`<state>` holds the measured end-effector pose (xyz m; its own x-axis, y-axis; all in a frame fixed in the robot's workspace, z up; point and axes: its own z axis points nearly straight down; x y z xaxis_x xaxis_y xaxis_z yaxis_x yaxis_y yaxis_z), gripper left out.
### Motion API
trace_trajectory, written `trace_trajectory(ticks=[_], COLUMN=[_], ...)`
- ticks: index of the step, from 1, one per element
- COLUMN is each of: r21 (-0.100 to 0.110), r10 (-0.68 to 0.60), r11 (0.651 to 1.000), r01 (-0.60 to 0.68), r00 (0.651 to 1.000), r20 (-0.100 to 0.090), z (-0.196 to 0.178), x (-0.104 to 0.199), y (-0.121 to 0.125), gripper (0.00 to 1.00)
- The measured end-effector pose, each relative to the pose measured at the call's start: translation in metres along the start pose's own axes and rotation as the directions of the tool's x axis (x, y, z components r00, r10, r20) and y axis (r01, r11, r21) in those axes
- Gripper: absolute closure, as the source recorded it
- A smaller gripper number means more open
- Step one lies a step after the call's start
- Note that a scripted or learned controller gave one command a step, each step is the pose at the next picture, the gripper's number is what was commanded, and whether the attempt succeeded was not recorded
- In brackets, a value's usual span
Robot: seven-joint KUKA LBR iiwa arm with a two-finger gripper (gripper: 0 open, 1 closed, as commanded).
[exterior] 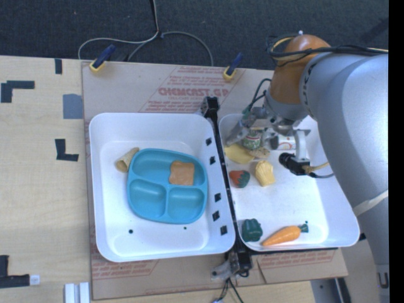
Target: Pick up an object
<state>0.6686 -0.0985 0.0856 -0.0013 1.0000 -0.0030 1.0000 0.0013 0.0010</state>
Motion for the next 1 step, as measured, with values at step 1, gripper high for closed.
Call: trace_trajectory(ticks=[1], r21=[0.000], r10=[0.000], r11=[1.000], r01=[0.000], r00=[1.000], r20=[0.000], z=[-0.0098], x=[-0.0002], y=[-0.0002], gripper=[1.00])
